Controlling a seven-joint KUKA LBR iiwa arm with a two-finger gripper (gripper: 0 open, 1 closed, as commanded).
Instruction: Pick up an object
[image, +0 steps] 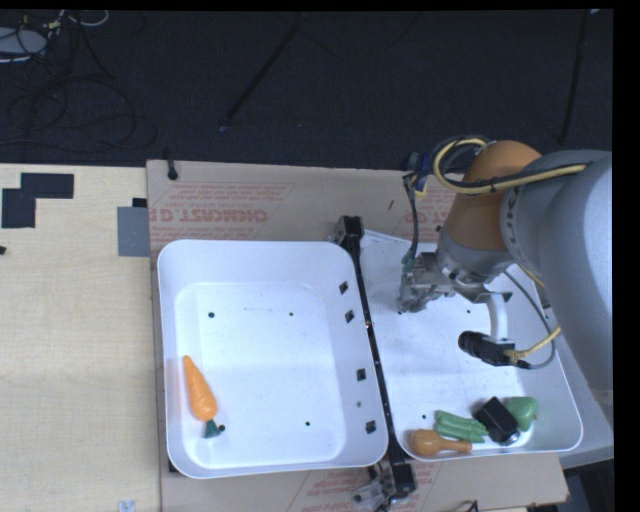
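Two white bins stand side by side on the counter. The tool (412, 296) hangs over the right bin (440, 390); its state cannot be told. An orange carrot (198, 388) lies in the left bin (260, 270).

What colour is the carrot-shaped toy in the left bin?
Orange, with a dark green tip: the carrot-shaped toy in the left white bin, camera view.

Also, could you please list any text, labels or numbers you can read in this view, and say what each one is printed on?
Red lettering on the cardboard sheet under the bins: upside down in this view and blurred, not legible with certainty.
Further red print on the cardboard at the bottom edge: too blurred to read.
No other readable text.
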